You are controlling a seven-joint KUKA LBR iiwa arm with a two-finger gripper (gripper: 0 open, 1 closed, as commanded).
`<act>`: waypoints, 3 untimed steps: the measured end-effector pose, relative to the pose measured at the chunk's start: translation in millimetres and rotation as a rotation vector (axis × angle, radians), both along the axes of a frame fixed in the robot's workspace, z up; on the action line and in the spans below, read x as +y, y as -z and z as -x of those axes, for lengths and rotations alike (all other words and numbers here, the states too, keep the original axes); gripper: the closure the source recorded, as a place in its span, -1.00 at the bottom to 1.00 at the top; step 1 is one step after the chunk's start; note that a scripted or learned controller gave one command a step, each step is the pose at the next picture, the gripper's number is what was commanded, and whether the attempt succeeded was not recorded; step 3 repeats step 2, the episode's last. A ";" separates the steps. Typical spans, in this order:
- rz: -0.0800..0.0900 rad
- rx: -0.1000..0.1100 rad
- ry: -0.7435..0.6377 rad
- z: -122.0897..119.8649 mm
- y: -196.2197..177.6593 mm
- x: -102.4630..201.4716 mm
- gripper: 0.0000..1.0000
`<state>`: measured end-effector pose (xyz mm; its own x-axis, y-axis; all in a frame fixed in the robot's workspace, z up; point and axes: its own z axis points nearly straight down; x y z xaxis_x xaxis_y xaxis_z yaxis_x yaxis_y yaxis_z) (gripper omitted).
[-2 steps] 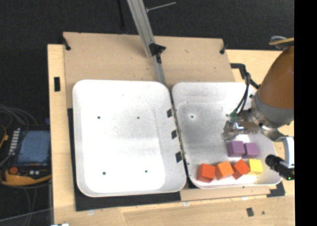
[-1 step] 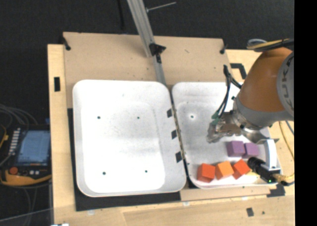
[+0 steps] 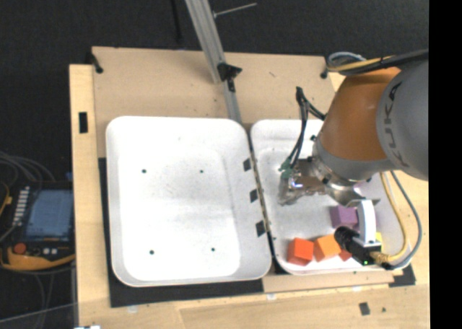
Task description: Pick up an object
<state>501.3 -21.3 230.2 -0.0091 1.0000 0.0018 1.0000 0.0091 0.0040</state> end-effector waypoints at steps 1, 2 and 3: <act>0.000 0.001 0.000 0.0 -12.0 55.3 1.00; 0.000 0.002 0.001 7.8 -14.0 100.0 1.00; 0.000 0.002 0.001 7.8 -14.0 100.0 1.00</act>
